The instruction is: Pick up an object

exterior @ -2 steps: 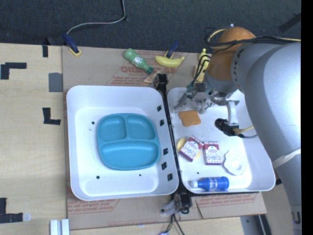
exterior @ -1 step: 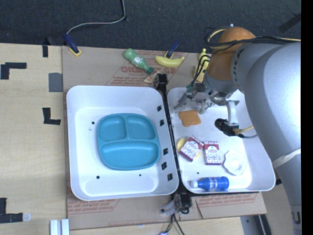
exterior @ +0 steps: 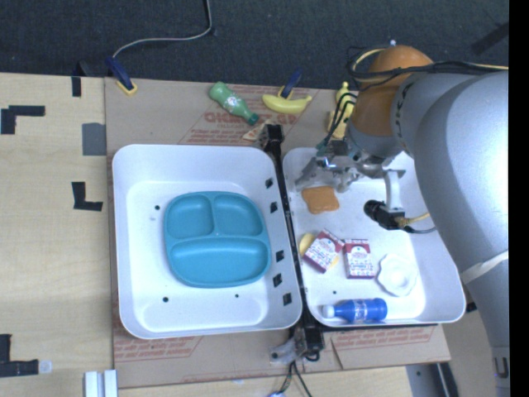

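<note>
A: Camera view, right bin (exterior: pixel 430 300). The gripper (exterior: pixel 324 172) sits low in its upper left part, just above a tan slice of toast (exterior: pixel 321 199). Is it holding the slice?

B: I cannot tell; the finger ends blur into the white floor, and whether the jaws are spread or pressed together is unclear.

A: What else lies in that bin?

B: Lower centre, two small red-and-white cartons (exterior: pixel 322 251) (exterior: pixel 358 260) side by side, a yellow piece (exterior: pixel 305 242) touching the left one. A white cup-like object (exterior: pixel 397 276) lies to their right, a blue bottle (exterior: pixel 355 310) along the bottom edge.

A: And the left bin (exterior: pixel 132 172)?

B: A blue divided plate (exterior: pixel 216 238) in its middle. Above both bins, on the cardboard, a green bottle (exterior: pixel 233 103) and a banana (exterior: pixel 286 102).
</note>
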Robot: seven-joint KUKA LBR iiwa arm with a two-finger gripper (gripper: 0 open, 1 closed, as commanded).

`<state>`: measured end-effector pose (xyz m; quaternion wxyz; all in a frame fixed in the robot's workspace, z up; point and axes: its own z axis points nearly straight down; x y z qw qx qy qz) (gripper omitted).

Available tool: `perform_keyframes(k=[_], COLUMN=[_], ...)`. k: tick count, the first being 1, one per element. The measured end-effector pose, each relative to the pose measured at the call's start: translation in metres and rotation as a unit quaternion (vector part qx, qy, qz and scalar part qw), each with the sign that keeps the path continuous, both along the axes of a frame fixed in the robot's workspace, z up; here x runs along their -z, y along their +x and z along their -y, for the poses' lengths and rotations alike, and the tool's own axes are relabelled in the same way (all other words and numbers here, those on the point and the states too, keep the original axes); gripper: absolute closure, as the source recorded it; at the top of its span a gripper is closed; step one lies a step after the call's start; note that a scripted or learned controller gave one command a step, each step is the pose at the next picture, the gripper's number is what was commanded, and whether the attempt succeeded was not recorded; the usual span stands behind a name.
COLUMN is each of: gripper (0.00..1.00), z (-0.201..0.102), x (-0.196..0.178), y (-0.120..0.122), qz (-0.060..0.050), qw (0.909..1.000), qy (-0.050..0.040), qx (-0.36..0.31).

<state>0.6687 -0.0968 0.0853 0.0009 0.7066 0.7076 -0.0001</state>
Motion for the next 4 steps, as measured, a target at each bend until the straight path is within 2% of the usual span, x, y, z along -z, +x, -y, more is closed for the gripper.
perform_keyframes(k=[1,2,3,4], gripper=[1.0,0.0,0.0,0.0], z=[0.0,0.0,0.001,0.0], x=[-0.01,-0.01,-0.001,-0.001], y=[0.0,0.0,-0.029,-0.03], qz=[0.0,0.0,0.0,0.001], qw=[1.0,1.0,1.0,1.0], qy=[0.0,-0.0002,-0.0001,0.0001], qx=[0.0,0.0,0.0,0.0])
